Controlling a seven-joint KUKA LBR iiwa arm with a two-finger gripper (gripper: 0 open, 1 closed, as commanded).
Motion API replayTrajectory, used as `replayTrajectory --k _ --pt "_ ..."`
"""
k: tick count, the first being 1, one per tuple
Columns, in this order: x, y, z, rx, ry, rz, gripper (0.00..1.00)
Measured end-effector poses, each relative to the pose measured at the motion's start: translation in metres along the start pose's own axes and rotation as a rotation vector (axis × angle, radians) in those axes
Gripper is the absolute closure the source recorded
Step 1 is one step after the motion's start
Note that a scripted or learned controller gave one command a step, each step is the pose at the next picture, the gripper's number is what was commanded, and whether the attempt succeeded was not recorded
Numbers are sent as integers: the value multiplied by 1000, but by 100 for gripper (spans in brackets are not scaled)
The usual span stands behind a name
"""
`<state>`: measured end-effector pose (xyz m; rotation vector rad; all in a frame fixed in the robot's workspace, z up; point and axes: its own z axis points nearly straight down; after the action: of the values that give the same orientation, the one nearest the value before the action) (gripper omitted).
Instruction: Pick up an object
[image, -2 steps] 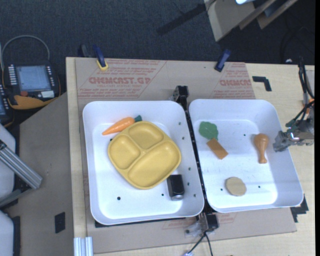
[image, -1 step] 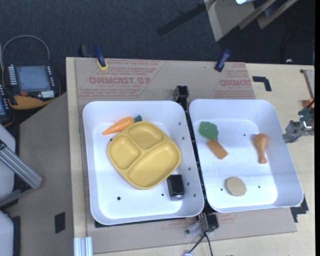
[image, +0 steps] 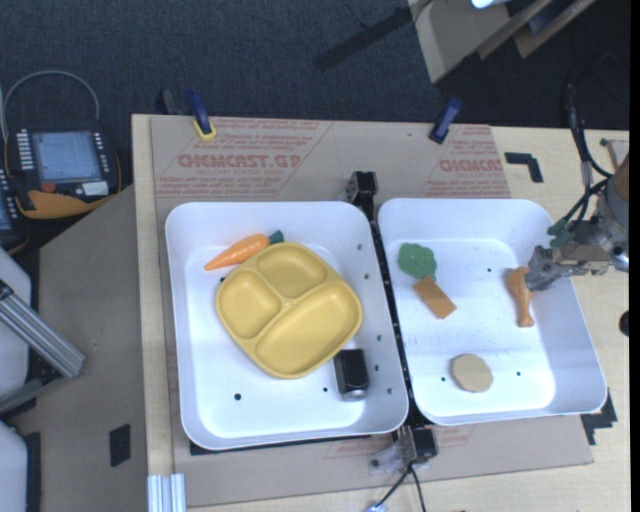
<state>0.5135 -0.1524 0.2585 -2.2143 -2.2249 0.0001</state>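
Here, working from the left, you see the orange stick (image: 519, 296) in the right bin (image: 570, 395), its long axis running roughly up and down the view. Just beside its upper end, on the right, sits the gripper (image: 543, 268); the arm reaches in low over the rim.

The gripper (image: 541, 268) is seen at the right side of the camera view — low, its grey metal body reaching leftward from the frame's edge. Cables are looped above the wrist. The arm itself is largely cut off by the frame.
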Motion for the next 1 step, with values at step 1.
replayTrajectory --k 1 --pt "50 6 -5 -1 0 3 100"
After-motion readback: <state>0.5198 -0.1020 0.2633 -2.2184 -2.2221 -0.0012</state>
